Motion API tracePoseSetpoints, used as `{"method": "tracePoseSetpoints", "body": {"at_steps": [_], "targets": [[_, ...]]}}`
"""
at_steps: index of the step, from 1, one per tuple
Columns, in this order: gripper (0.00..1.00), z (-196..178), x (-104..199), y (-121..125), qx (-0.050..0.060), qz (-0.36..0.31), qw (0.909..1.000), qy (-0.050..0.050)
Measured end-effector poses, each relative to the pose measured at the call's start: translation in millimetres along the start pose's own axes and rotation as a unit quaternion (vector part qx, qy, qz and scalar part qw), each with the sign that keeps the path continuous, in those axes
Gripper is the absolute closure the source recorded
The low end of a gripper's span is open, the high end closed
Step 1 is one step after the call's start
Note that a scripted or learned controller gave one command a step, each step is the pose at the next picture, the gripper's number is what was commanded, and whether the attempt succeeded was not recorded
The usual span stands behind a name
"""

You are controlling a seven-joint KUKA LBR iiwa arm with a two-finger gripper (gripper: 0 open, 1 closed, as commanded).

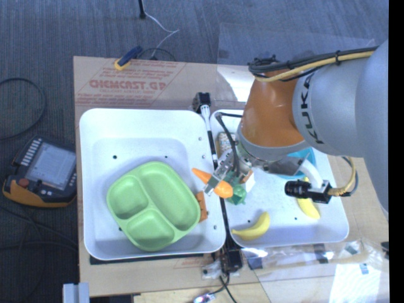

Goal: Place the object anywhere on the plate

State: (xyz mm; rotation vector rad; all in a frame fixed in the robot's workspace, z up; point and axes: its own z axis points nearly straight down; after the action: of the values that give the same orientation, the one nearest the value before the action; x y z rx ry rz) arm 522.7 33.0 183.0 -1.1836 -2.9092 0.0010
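Note:
A green divided plate (153, 205) lies in the left bin (101, 137). My gripper (223, 173) hangs over the divider between the two bins, just right of the plate's upper right rim. Between its fingers sits a toy carrot (212, 182), orange with a green leafy end toward the right, its tip pointing up-left over the left bin. The gripper is shut on the carrot. The carrot is beside the plate, not over it.
A small orange-brown piece (202, 207) rests against the plate's right rim. The right bin (328, 229) holds a yellow banana (252, 226) near the front, another yellow piece (308, 207) at the right and something blue (307, 156) under the arm.

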Motion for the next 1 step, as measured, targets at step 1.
{"method": "tracePoseSetpoints", "body": {"at_steps": [1], "targets": [[0.00, 0.0, -0.4, -0.7, 0.000, 0.001, 1.0000, 0.000]]}}
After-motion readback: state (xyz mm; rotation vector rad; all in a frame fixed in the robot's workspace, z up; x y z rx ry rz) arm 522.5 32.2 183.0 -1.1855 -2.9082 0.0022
